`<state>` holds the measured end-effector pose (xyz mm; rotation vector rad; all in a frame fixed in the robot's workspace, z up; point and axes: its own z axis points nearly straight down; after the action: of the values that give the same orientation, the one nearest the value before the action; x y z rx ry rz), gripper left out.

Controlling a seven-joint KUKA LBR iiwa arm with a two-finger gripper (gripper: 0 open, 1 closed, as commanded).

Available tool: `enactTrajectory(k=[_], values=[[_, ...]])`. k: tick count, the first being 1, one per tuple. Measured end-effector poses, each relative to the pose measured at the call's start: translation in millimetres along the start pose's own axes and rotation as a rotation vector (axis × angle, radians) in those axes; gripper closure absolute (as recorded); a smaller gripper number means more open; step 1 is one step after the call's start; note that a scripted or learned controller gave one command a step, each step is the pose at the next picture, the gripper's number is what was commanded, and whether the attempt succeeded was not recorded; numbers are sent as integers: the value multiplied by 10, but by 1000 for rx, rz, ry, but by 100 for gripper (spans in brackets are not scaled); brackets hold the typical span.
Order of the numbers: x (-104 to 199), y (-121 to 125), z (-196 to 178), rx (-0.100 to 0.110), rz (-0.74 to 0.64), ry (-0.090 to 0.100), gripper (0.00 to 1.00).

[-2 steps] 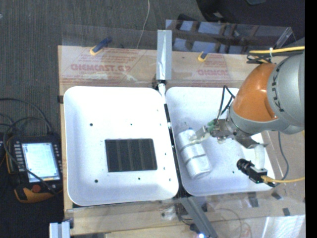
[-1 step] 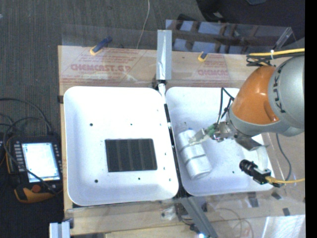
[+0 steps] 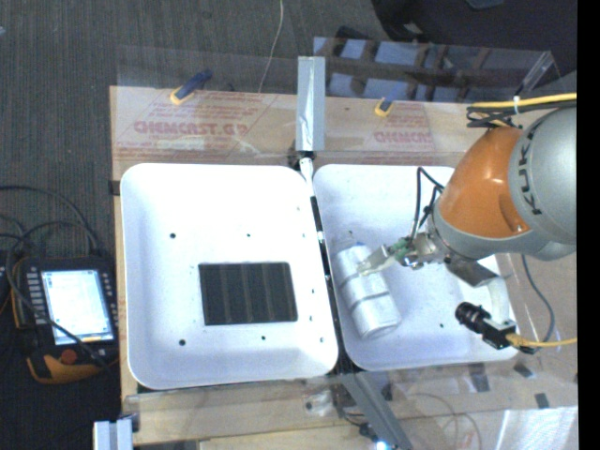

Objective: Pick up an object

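Observation:
A dark, ribbed rectangular pad (image 3: 247, 292) lies flat in the middle of the left bin (image 3: 159, 214). My gripper (image 3: 367, 300) shows as a grey cylindrical body low over the left part of the right bin (image 3: 375, 195), close to the wall between the two bins. It is a bin's wall away from the pad, to the pad's right. I see nothing held by it.
The orange-banded arm (image 3: 483, 200) covers the right bin's right side. A handheld pendant with a lit screen (image 3: 70, 307) sits on the floor to the left of the bench. Clamps (image 3: 190, 85) sit on the board behind the bins.

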<state>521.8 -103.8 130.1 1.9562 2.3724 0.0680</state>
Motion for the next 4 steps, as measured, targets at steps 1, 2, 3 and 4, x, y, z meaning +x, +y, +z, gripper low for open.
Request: enactTrajectory(k=[1,2,3,4], values=[[-3,-1,3,-2,-32,-1,0],[-197,50,-374,71,-320,33,0],[-192,68,-465,69,-321,33,100],[-191,67,-464,70,-321,33,0]])
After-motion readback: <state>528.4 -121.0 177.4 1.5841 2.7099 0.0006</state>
